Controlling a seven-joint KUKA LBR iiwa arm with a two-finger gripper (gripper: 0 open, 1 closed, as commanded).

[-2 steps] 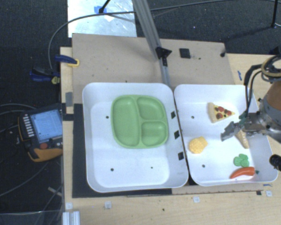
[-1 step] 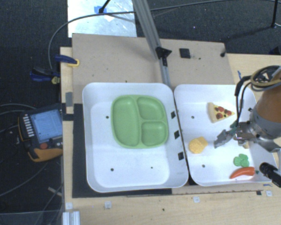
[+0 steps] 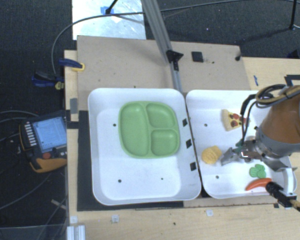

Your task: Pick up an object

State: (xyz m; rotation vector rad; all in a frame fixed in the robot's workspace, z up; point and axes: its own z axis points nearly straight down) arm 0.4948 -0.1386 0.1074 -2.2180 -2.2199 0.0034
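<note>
Yellow toy (image 3: 211, 155) lies just left of the tool (image 3: 227, 157) in the right bin (image 3: 205, 109)

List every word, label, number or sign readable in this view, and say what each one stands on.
No text can be read here.
Teach pendant: its lit blue screen is too blurred to read.
Pizza slice toy: red spots, no lettering.
Green divided plate, both white bins: no markings.

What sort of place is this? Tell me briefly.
Likely a robotics lab test bench: a teach pendant on the floor among loose cables, two white bins on a plywood board, and toy food like a pizza slice.
</note>
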